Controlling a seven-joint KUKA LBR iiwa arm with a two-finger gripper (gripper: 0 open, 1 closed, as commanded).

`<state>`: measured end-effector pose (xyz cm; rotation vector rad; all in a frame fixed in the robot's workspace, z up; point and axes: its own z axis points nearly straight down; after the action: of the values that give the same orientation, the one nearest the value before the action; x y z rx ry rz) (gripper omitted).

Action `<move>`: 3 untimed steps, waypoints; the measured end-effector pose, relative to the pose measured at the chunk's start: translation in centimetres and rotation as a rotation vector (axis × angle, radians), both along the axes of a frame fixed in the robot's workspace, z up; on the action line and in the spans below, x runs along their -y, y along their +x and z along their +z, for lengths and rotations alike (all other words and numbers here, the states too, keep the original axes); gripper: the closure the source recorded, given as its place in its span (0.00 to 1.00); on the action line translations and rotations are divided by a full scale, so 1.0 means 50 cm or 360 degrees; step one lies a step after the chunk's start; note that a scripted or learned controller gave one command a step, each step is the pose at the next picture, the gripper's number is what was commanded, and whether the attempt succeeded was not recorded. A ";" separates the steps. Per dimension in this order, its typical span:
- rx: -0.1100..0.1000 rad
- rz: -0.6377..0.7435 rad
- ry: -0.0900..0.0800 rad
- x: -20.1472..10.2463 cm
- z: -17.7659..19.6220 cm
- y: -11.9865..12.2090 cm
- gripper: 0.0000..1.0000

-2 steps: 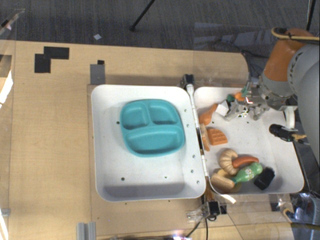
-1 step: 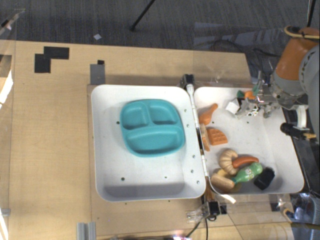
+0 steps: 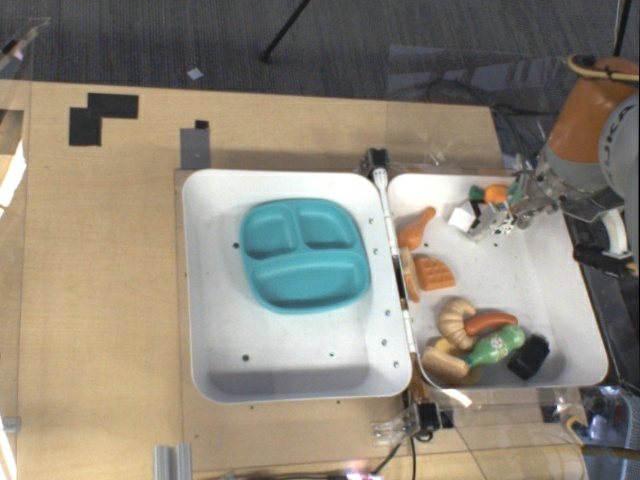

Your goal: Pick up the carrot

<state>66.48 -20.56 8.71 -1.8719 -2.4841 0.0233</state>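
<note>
A small orange piece with a dark green end, which I take for the carrot (image 3: pixel 489 195), lies near the far wall of the right bin (image 3: pixel 560 268). My gripper (image 3: pixel 503 220) hangs low over the bin's far right part, just right of and in front of that piece, close to it or touching it. A small white item (image 3: pixel 461 217) sits just to the gripper's left. Nothing shows clearly inside the gripper.
A tapered orange piece (image 3: pixel 415 228) and a ridged orange wedge (image 3: pixel 433 273) lie at the right bin's left side. Bread pieces (image 3: pixel 455 318), a red sausage (image 3: pixel 490 321), a green item (image 3: pixel 497 346) and a black item (image 3: pixel 528 356) crowd its near end. A teal divided plate (image 3: pixel 300 253) sits in the left bin (image 3: pixel 215 358).
</note>
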 end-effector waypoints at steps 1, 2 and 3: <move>0.0017 0.0321 0.0005 -0.001 0.001 0.001 0.00; 0.0074 -0.0118 -0.0017 -0.022 0.112 0.015 0.00; 0.0063 -0.0160 -0.0012 -0.120 0.000 0.013 0.00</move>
<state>67.12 -14.56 8.69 -2.0168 -2.4144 -0.0074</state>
